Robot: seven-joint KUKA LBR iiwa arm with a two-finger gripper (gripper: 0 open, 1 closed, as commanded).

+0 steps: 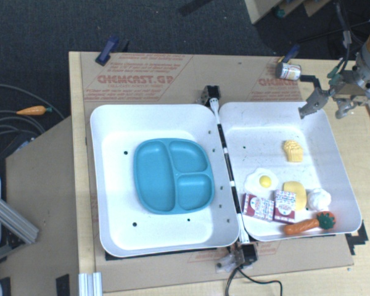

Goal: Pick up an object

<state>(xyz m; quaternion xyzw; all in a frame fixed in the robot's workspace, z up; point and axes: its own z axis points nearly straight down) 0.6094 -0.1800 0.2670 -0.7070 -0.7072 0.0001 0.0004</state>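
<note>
Toy foods lie in the right bin (333, 142), gathered toward its near right corner; we see a fried egg (261, 180), two small red-and-white cartons (258, 206) and (285, 205) side by side, a yellow piece (296, 192) touching a white one (320, 198), and a carrot (307, 224) nearest the rim; a yellow corn piece (292, 150) sits apart, farther back. The gripper (327, 104) hangs over the bin's far right corner, fingers spread wide, gripping nothing. The left bin (111, 134) holds a blue divided plate (173, 175).
</note>
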